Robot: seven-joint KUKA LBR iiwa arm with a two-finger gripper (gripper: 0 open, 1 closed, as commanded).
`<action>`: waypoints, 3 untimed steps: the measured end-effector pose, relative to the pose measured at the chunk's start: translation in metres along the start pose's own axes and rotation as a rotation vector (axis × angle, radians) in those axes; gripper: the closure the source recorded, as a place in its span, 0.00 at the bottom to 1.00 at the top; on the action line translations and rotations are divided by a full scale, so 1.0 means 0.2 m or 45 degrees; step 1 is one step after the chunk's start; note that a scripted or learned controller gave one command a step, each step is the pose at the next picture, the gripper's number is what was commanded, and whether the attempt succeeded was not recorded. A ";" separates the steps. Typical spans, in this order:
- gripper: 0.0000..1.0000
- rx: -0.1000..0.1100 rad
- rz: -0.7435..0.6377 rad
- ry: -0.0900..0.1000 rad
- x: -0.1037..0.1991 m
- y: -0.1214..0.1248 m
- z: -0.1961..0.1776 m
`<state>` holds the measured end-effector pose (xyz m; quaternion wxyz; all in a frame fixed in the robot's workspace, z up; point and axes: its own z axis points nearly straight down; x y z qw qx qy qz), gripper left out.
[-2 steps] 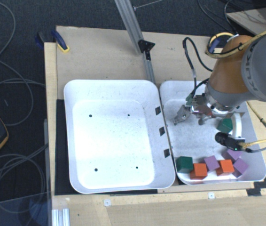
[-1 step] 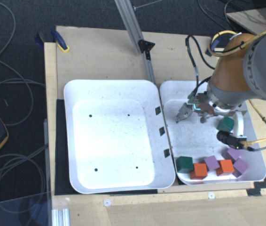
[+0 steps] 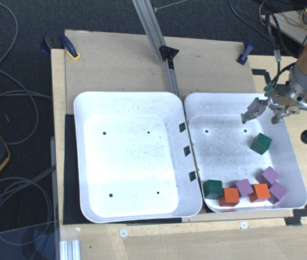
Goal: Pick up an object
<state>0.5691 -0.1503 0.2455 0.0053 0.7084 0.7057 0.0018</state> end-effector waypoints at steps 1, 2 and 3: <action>0.00 0.001 0.002 0.000 -0.24 -0.38 -0.43; 0.00 0.014 -0.004 0.007 -0.20 -0.44 -0.39; 0.00 -0.002 -0.012 0.004 0.04 -0.32 -0.96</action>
